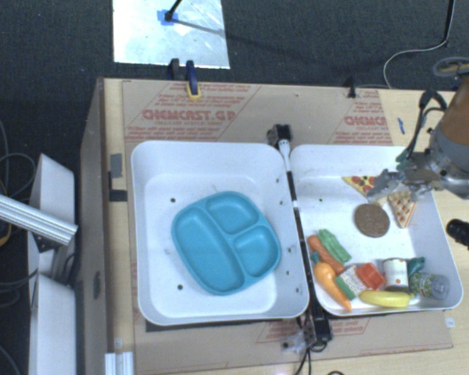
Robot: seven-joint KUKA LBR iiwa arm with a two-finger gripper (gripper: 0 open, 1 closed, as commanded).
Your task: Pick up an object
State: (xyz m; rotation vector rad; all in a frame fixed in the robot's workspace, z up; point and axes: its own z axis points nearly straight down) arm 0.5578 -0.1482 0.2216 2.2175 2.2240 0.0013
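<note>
A: What sort of place is this?

B: A robotics lab. A cardboard-covered bench (219, 104) sits on dark carpet (47, 45), with two white bins (152, 170) clamped side by side.

A: Anything else?

B: Loose cables (0, 170) at nine o'clock, an aluminium rail (31, 217) beside them.

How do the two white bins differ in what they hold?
The left bin holds one thing, a blue divided plate lying flat near its middle. The right bin holds many small toy foods, among them a pizza slice, a brown round piece and a banana. The gripper sits over the right bin, not the left. Both are shallow and white.
</note>
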